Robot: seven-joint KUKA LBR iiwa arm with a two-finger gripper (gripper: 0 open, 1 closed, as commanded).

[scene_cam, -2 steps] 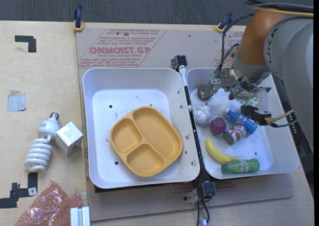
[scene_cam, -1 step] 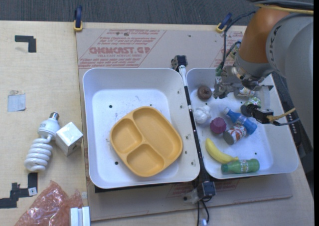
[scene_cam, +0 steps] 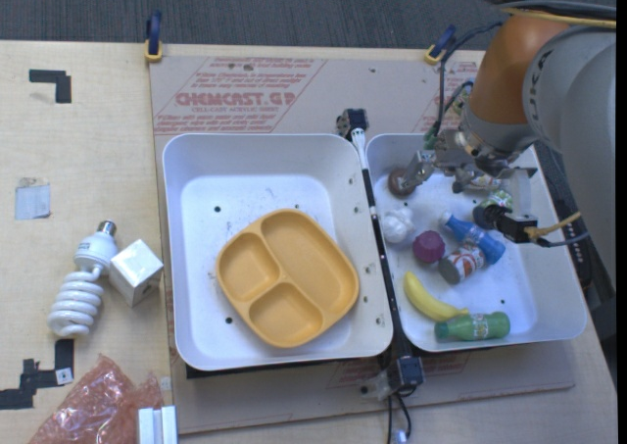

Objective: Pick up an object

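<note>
The right bin (scene_cam: 549, 310) holds several small objects: a white crumpled ball (scene_cam: 395, 226), a purple ball (scene_cam: 428, 247), a blue bottle (scene_cam: 477, 237), a small can (scene_cam: 462, 265), a yellow banana (scene_cam: 429, 299) and a green bottle (scene_cam: 473, 326). My gripper (scene_cam: 411, 175) hangs low over the bin's far left corner, just above and behind the white ball. The grey wrist and orange band rise behind it to the right. I see no object in the gripper.
The left bin (scene_cam: 186, 236) holds a yellow divided plate (scene_cam: 286, 277). On the bench to the left lie a spiral light bulb (scene_cam: 80, 287), a white cube (scene_cam: 135, 270) and a red mesh bag (scene_cam: 93, 403). A divider wall (scene_cam: 372, 226) separates the bins.
</note>
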